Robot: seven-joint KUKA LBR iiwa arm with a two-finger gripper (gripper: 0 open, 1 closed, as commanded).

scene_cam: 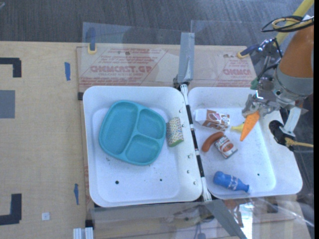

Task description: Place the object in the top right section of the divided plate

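Note:
A teal divided plate (112,133) lies in the left bin (144,183), with its top right section (151,123) bare. Over the right bin (279,173), near its upper right part, my gripper (257,107) points down. An orange carrot (249,124) hangs slanted from between its fingers, tip towards the lower left, just above the bin floor. The gripper is shut on the carrot's thick end. The grey arm with its orange band (299,54) comes in from the right.
A speckled green-yellow sponge (174,131) rests against the left bin's right wall beside the plate. The right bin holds a brown-white carton (213,118), a red sausage (212,140), a small can (226,147) and a blue bottle (231,181). A divider rim (193,143) separates the bins.

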